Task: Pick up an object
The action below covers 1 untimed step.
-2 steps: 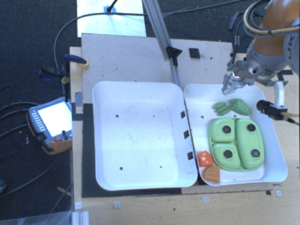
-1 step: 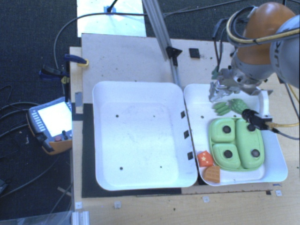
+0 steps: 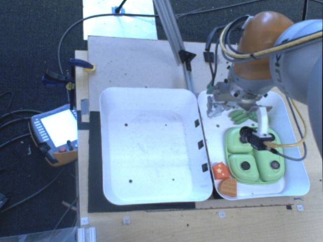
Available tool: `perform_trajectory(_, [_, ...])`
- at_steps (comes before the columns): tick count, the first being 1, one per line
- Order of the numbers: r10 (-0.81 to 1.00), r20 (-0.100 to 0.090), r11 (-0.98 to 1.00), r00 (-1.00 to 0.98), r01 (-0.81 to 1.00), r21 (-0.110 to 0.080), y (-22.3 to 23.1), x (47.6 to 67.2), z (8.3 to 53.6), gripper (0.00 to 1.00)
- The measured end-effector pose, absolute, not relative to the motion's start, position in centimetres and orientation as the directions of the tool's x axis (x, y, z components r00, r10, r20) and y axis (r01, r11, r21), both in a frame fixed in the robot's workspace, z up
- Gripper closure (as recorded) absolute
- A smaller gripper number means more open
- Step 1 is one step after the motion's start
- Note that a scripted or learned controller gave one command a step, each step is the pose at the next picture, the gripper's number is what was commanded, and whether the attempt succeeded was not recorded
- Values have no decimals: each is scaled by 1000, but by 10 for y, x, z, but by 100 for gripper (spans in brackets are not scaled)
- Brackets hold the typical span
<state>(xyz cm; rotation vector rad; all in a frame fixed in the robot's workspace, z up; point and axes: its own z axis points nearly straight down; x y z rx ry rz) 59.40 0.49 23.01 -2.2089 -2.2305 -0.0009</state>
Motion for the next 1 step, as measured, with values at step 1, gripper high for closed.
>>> perform_trajectory(1, [1000, 2, 10, -10, 1000, 1, 55, 586, 238, 100])
